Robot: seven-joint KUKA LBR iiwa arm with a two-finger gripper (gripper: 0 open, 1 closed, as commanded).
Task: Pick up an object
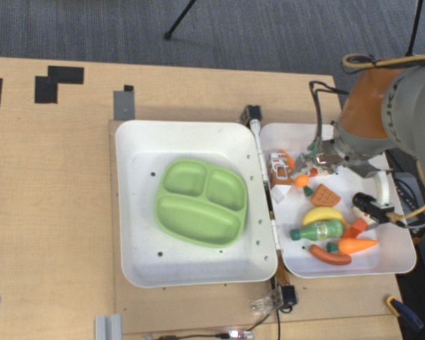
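Looking down from one fixed camera, high above the tabletop [49,211], tilted at a slant rather than straight overhead. Facing across the wood surface toward grey carpet [198,20] along the top edge. Far enough back to take in both white bins whole: left bin [134,211] near centre, right bin [397,257] toward the right. Arm [386,112] entering from the right edge, cropped by the frame.

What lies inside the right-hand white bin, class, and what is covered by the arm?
Inside the right bin: a banana, a green bottle, a carrot, a sausage, a waffle. The arm covers the bin's upper right part, so anything there is unseen.
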